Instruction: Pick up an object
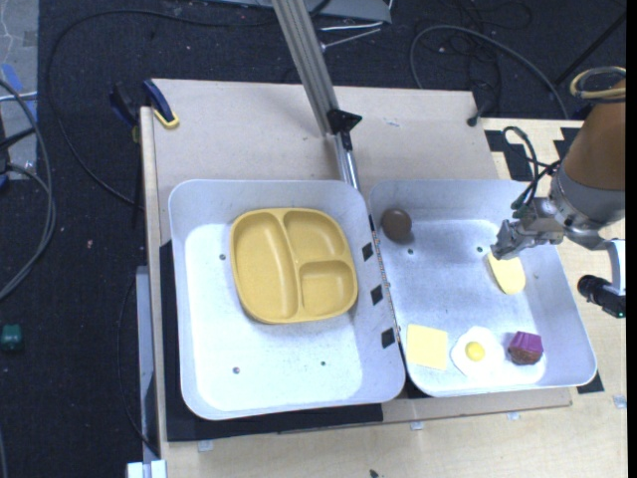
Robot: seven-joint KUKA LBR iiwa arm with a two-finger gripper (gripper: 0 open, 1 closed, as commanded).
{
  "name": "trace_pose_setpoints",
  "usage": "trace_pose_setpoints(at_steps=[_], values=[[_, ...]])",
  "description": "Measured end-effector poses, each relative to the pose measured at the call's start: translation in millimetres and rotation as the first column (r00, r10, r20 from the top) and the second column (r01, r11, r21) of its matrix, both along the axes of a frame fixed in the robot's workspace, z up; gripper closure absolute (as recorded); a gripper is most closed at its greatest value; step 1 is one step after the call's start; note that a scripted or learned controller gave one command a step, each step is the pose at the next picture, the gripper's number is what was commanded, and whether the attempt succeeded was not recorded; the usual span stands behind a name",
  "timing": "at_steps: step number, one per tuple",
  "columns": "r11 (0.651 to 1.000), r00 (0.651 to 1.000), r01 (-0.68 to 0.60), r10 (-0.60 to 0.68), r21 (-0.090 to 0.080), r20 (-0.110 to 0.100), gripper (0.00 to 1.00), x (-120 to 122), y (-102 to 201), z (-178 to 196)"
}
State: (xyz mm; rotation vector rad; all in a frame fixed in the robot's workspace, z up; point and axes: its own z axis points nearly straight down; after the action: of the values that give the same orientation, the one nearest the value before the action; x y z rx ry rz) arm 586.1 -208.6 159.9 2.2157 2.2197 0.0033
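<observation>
Two shallow white bins sit side by side on the counter (249, 118). The left bin (199, 357) carries a yellow divided plate (295, 265) with three compartments, lying flat toward its upper middle. The right bin (448, 277) holds five small things: a brown round object (397, 225) near its upper left corner, a pale yellow wedge-shaped piece (508, 274) toward the right side, a flat yellow square slice (429, 347) near the lower left, a fried-egg toy (477, 351) just to the right of that slice, and a purple object (526, 348) next to the egg at the lower right. The arm reaches in from the right, and the tool (505, 245) hangs low over the right bin, directly above the upper end of the pale yellow wedge-shaped piece; its tip appears to meet or nearly meet that piece, though contact cannot be confirmed. Whether the tool is spread or pressed together cannot be told from this angle, and nothing is clearly seen pinched in it. A slanted metal pole (309, 58) crosses the top of the counter.
</observation>
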Motion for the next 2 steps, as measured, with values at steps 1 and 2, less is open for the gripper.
trace_pose_setpoints(at_steps=[1, 2], values=[[1.0, 1.0, -0.002, 0.002, 0.0, 0.001, 1.0, -3, 7, 59], [1.0, 1.0, -0.002, 0.002, 0.0, 0.0, 1.0, -2, 7, 89]])
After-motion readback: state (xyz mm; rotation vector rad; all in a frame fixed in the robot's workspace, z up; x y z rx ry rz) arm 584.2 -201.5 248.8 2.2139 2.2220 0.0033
